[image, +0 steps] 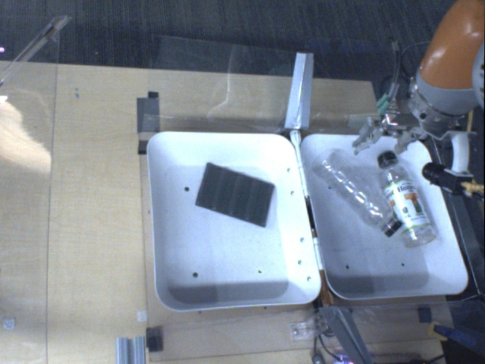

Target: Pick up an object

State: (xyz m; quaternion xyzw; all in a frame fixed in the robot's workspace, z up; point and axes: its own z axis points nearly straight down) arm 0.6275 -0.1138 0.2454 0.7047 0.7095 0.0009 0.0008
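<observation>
Below fingers, bottle (402, 203) lies flat in right bin (341, 275), clear tube (352, 188) just left of it. Gripper (385, 136) hangs over bin's far rim, fingers spread, nothing between them. Risks: round bottle rolls off pads; clear plastic slips; descent here strikes rim. Black pad (235, 194) well left, in left bin (170, 226).

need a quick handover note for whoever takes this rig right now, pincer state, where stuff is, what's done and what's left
Pincer: over the far edge of the right bin, fingers spread, nothing between them.
Right bin: labelled clear bottle with a black cap lying on its side; a second clear bottle lying beside it, hard to make out.
Left bin: flat dark rectangular pad.
Done: nothing picked yet.
Left: lower onto one object, probably the nearby labelled bottle, close and lift.
</observation>
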